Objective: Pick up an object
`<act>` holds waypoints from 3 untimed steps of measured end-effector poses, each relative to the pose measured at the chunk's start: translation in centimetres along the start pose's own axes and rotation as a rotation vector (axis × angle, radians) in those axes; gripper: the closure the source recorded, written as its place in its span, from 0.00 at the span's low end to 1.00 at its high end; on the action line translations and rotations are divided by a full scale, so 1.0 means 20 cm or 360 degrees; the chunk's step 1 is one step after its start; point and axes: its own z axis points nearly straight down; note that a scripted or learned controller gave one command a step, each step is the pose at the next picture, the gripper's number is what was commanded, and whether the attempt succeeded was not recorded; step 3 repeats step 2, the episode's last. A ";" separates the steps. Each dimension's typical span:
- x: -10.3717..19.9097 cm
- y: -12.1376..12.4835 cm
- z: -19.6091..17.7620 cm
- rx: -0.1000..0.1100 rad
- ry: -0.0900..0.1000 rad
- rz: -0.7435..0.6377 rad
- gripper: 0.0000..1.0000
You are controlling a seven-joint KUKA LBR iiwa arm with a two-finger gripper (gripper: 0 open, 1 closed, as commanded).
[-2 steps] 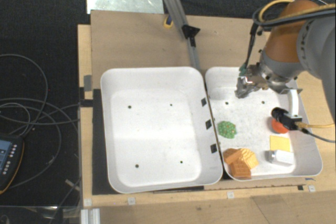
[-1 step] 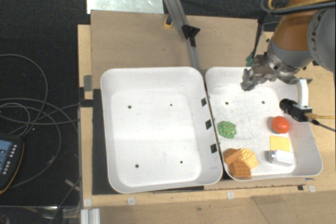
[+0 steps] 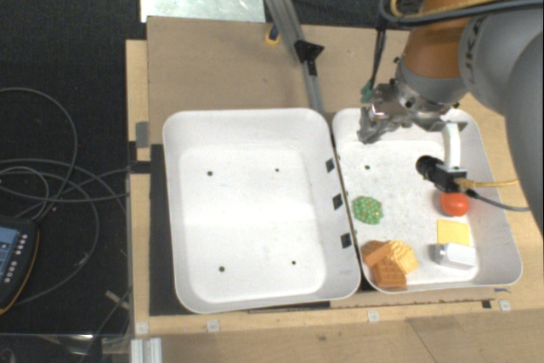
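My gripper (image 3: 371, 130) hangs over the far left corner of the right bin (image 3: 491, 183), with nothing seen in it. Lying well in front of it, a green bumpy disc (image 3: 367, 209) rests near the bin's left wall. At the near left corner sits an orange and tan blocky object (image 3: 389, 261). On the right side are a red ball (image 3: 455, 203), a yellow block (image 3: 453, 231) and a small grey and white object (image 3: 451, 255), lined up toward the front.
The left bin (image 3: 183, 183) stands beside the right one, joined by black clips (image 3: 337, 201) on the shared wall. A grey pole (image 3: 280, 0) slants in from the top toward the bins' far edge.
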 end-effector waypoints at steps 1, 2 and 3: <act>0.31 0.00 0.01 0.0000 0.0000 -0.0001 1.00; 0.60 0.02 -0.03 -0.0001 0.0001 -0.0001 1.00; 0.60 0.02 -0.03 -0.0001 0.0001 -0.0001 1.00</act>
